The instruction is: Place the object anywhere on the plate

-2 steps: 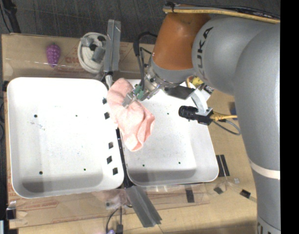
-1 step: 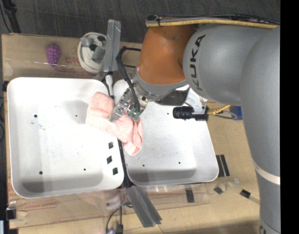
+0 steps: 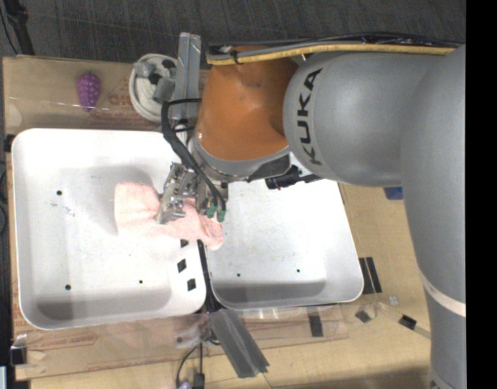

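Seemingly mid-pickup, the tool (image 3: 183, 201) sat low on a pink cloth (image 3: 143, 209) lying in the left bin (image 3: 37, 217), draped toward the divider. Whether it gripped, I cannot tell. No plate was evident; next came lifting clear and finding one.

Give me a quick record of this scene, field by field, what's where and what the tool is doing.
arm: grey KUKA arm, reaching in from the right
tool: low over the pink cloth
pink cloth: crumpled in left bin, one end draped toward the divider
left bin: white
right bin: white
purple object: on bench behind left bin
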Available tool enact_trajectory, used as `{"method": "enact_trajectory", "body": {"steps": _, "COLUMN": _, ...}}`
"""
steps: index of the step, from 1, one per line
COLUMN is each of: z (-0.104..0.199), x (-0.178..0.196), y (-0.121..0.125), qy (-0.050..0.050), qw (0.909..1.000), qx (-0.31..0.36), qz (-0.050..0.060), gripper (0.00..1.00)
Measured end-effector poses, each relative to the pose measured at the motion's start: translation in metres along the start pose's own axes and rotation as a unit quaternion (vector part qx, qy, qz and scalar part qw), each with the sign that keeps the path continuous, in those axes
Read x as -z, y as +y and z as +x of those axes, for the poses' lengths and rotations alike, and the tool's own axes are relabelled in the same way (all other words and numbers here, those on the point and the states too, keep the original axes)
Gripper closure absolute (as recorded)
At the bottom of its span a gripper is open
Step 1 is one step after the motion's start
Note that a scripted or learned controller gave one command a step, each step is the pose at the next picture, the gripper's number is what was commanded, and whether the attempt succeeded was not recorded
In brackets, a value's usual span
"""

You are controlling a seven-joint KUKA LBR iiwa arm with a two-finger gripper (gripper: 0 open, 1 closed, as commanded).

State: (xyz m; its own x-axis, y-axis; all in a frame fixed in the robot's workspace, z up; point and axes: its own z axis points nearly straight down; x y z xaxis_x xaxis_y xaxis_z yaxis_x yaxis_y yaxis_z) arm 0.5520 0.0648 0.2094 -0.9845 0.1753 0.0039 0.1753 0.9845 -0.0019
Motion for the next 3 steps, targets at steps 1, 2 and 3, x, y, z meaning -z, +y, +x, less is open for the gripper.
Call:
{"method": "enact_trajectory", "body": {"steps": 1, "z": 0.040, "x": 0.016, "y": 0.035, "qy": 0.000, "qw": 0.9959, "qx": 0.091, "qz": 0.000, "gripper": 1.00}}
{"method": "enact_trajectory", "body": {"steps": 2, "z": 0.068, "x": 0.021, "y": 0.077, "qy": 0.001, "qw": 0.9958, "qx": 0.092, "qz": 0.001, "gripper": 1.00}}
{"method": "enact_trajectory", "body": {"steps": 3, "z": 0.068, "x": 0.021, "y": 0.077, "qy": 0.001, "qw": 0.9958, "qx": 0.092, "qz": 0.001, "gripper": 0.00}}
